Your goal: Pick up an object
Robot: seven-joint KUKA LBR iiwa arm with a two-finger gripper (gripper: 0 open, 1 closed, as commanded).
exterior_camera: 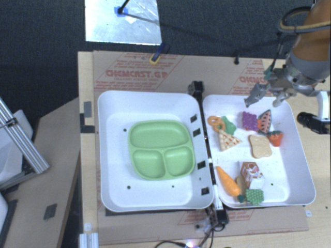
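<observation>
My gripper (267,97) hangs over the back edge of the right bin (297,154), open, with nothing between its two fingers. Just below it in that bin lie a purple grape bunch (249,121) and a watermelon slice (265,121). Further items in the bin are a pretzel (215,121), a green piece (228,124), a waffle wedge (227,139), a bread slice (259,145), a tomato (275,137), a carrot (227,180), a small carton (250,173) and a green knit piece (254,195).
The left bin (111,112) holds a green three-compartment plate (160,149). A black hinge strip (202,138) separates the bins. A metal sheet (123,14) lies beyond the bench, and an aluminium frame (18,138) stands at the left.
</observation>
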